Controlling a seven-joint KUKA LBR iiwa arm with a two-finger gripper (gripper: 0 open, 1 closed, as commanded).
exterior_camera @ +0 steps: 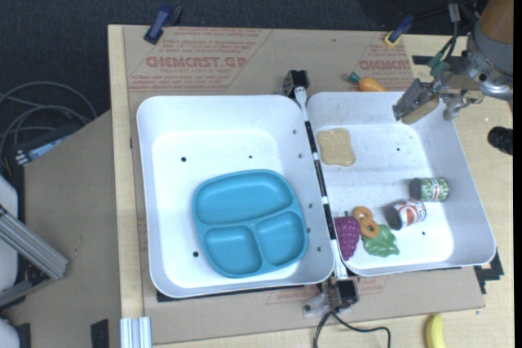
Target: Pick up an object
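A bit of yellow, maybe a banana (435,331), was seen at the very bottom edge of the bench, below the right bin (457,253). Just up from there, clustered in the near-left corner of that right bin, a purple bunch of grapes (347,235) was laid against the divider side, with an orange ring-shaped piece (364,220) touching it and a leafy green thing (382,242) tucked right beside those. A little further right of that cluster, a small red-and-white can (409,213) was found lying on its side, and a green-labelled can (431,190) was sat just above it, close but apart. Toward the far-left part of the same bin, a tan slice of bread (335,147) was laid flat near the divider.

The left bin (159,175) was taken up by a blue divided plate (249,222), three compartments, set in the half nearest the camera.

The gripper (416,103) was held over the far-right part of the right bin, well apart from the cans and the fruit cluster, tilted down toward the left. Its fingers looked spread, with nothing seen between them, so it was counted as released. The orange band of the arm (499,12) was visible up past the bin's far-right corner.

Beyond the bin's far rim, a small orange carrot-like thing (369,83) was left on the cardboard bench top (212,61).
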